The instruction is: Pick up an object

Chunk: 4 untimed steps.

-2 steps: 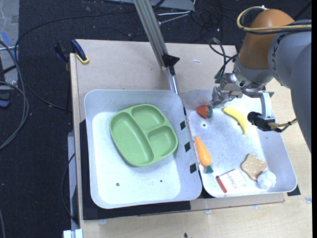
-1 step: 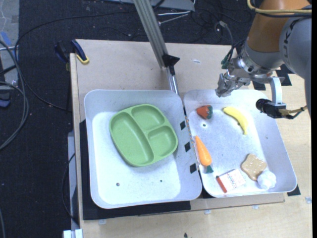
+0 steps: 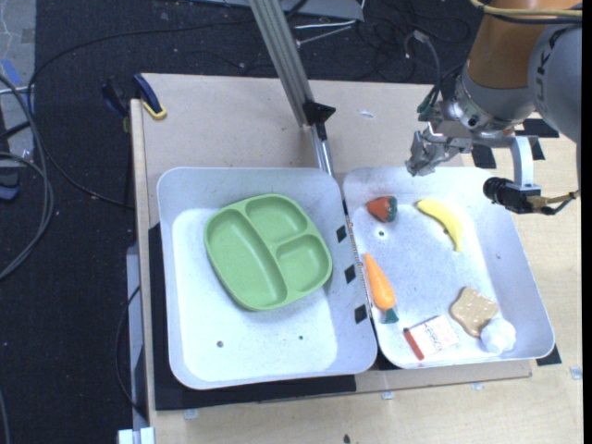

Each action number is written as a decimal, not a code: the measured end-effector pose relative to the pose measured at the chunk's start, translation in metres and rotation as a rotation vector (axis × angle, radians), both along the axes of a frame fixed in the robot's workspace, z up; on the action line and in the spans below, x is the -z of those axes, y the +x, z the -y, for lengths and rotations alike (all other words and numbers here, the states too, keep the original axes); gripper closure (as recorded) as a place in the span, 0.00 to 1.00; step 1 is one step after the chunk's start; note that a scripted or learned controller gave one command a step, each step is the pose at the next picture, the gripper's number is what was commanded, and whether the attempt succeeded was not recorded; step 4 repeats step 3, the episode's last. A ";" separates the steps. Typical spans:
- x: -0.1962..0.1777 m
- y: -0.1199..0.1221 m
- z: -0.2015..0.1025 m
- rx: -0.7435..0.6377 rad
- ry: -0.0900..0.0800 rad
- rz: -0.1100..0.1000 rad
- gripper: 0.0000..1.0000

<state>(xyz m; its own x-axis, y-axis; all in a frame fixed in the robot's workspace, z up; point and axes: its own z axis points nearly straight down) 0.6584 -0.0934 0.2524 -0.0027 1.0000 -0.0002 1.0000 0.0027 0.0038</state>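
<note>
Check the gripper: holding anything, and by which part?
Nothing held. The gripper hangs above the right bin's far rim, short of the banana and strawberry.

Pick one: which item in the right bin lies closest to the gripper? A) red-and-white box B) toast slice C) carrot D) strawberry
D. The strawberry lies at the bin's far end, just below-left of the gripper; the carrot, toast slice and red-and-white box all lie farther toward the near edge.

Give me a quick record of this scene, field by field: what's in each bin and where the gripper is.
left bin: green divided plate
right bin: strawberry, banana, carrot, toast slice, red and white box, white ball
gripper: above right bin's far edge, holding nothing visible
</note>
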 end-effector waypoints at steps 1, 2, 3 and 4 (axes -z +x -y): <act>-0.006 -0.003 -0.052 -0.005 0.001 -0.003 1.00; -0.011 -0.012 -0.105 -0.004 0.001 -0.004 1.00; -0.004 -0.027 -0.151 -0.004 0.001 -0.006 1.00; -0.004 -0.027 -0.151 -0.004 0.001 -0.006 1.00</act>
